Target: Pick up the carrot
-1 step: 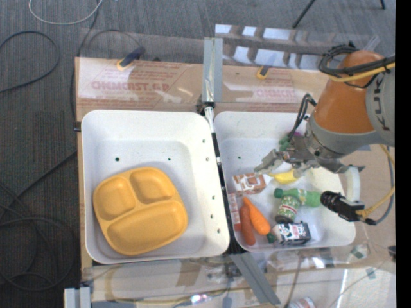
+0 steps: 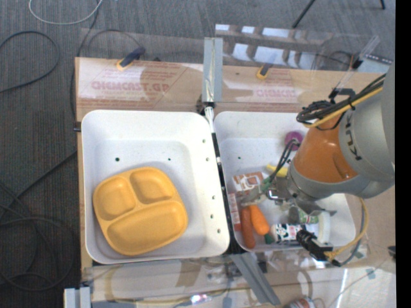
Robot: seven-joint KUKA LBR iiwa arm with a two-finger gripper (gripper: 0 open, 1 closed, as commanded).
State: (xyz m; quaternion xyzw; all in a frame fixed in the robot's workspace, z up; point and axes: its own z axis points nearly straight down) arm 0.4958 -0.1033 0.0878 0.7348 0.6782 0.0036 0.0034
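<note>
gripper (image 2: 290,218) low in the right bin (image 2: 250,136), just beside the carrot (image 2: 259,219) (open or closed, can't tell)

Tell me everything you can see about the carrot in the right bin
The carrot is a short, bright orange piece with a smooth, plastic-looking skin, likely a toy. It lies flat near the front edge of the right bin, tilted diagonally. A darker reddish-orange sausage-shaped item lies against its left side, and a small printed carton sits just behind it. The gripper hangs just to its right, apart from it; the carrot is not held.
</note>
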